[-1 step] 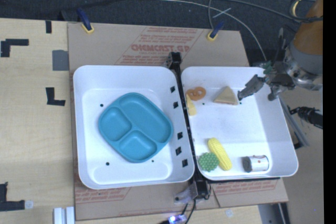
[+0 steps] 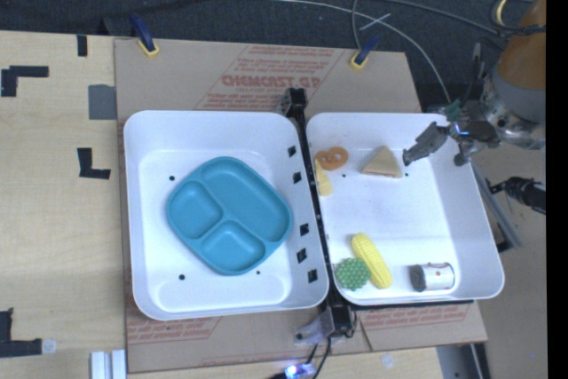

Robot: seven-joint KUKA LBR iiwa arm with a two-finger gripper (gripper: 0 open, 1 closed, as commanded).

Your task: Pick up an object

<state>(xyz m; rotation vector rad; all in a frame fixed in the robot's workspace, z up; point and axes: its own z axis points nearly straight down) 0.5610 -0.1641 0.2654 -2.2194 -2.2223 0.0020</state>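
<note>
Two white bins sit side by side in the middle of the frame: the left bin [image 2: 142, 217] holds a blue divided tray [image 2: 229, 215], and the right bin [image 2: 479, 244] holds all the small pickable items. Along its upper part lie a brown pretzel-shaped ring [image 2: 332, 158] and a tan wedge (it looks like a toy sandwich or cheese slice) [image 2: 382, 162], with a small pale yellow piece [image 2: 323, 183] just below the ring, against the divider. Near the lower edge of that bin are a yellow corn cob [image 2: 371, 260], a green knobbly ball [image 2: 351, 273] touching it, and a silver can lying on its side [image 2: 432, 277].

The gripper [image 2: 442, 146] hovers at the upper right corner of the right bin, its two dark fingers spread apart with nothing between them. It seems to be at the approach stage, not yet down on anything.

The wedge is the closest candidate, near the left fingertip [image 2: 417, 153] and clear of its neighbours. A good grasp would centre the claw over it, turn the wrist so the fingers straddle its narrow dimension, and descend straight before closing. Its sloped faces could let it squirt out sideways, so closing low on the body looks wiser. The corn and ball are touching, making either a messier pick.
</note>
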